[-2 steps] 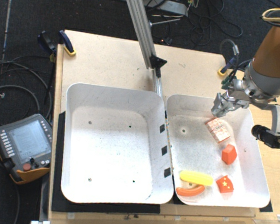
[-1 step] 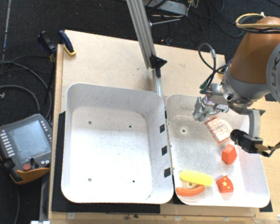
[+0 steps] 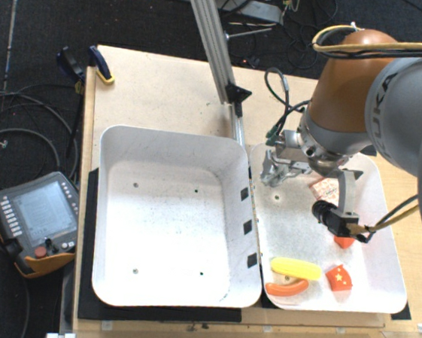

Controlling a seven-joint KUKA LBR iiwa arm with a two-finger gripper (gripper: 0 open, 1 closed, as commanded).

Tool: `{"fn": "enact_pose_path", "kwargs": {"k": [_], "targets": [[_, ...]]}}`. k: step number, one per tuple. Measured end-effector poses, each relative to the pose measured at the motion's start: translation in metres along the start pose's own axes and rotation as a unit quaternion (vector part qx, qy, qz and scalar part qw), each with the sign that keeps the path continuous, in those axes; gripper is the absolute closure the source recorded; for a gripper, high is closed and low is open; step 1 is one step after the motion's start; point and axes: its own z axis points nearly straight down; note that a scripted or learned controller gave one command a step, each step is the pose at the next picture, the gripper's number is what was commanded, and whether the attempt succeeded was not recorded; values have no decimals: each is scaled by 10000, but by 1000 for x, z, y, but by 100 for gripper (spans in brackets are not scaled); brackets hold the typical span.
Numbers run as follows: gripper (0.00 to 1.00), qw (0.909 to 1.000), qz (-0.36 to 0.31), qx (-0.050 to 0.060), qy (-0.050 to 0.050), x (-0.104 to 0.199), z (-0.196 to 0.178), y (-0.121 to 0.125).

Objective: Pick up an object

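Arm (image 3: 386, 93): grey with an orange band, the largest item and the one closest to the lens. It reaches in from the right and bends down over the far half of the right-hand bin, probably to bring the tool over the loose objects there.

Table (image 3: 159, 90): tan board top carrying both bins. It stands on dark carpeted floor (image 3: 33, 0) strewn with black cables.

Left bin (image 3: 167, 220): shallow, white, speckled floor, edge to edge with its neighbour.

Right bin (image 3: 295, 227): shallow, white, holding all candidate objects for the pick.

Aluminium bar (image 3: 211, 36): runs at a slant from the top of the view down to the bins' shared far corner. Likely a stand or brace.

Teach pendant (image 3: 35, 220): grey and orange, lying on the floor left of the table, out of the arm's reach.

Gripper (image 3: 283, 169): metal, low over the far left part of the right bin. Whether it is open or closed cannot be told, and nothing is seen held in it.

Pink-and-white packet (image 3: 324, 188): just beside the gripper, partly under the wrist. Judged the nearest target.

Yellow banana-shaped piece (image 3: 296, 268): near edge of the right bin, touching the orange crescent (image 3: 287, 287) below it. Well apart from the gripper.

Red block (image 3: 339, 278): just right of the yellow piece.

Blue-and-yellow clamp (image 3: 94, 64): on the table's far left corner.
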Motion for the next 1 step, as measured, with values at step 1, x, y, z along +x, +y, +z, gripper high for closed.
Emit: {"fn": "enact_pose_path", "kwargs": {"k": [1], "targets": [[100,10000,3,6,-1,48,11,-20]]}}
